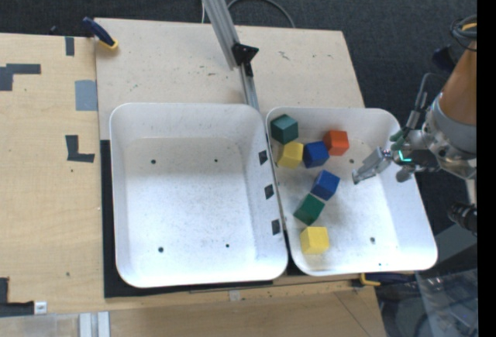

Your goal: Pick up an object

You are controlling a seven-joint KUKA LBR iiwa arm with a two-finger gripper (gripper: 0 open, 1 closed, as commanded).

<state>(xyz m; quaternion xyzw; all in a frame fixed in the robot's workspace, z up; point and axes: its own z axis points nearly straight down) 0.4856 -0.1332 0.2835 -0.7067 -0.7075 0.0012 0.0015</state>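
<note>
Yellow cube (315, 238) lies nearest in right bin (403, 250); end effector (370, 166), grip state indiscernible, hovers beside orange cube (336, 142), probably lining up a pick.

Even bright light, soft shadows, slight blur, no glare.

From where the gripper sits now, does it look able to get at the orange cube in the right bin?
Probably yes. The gripper hangs over the right bin, a little right of and below the orange cube. White bin floor lies between them, and the cube's right side faces it with no other block against it.
</note>
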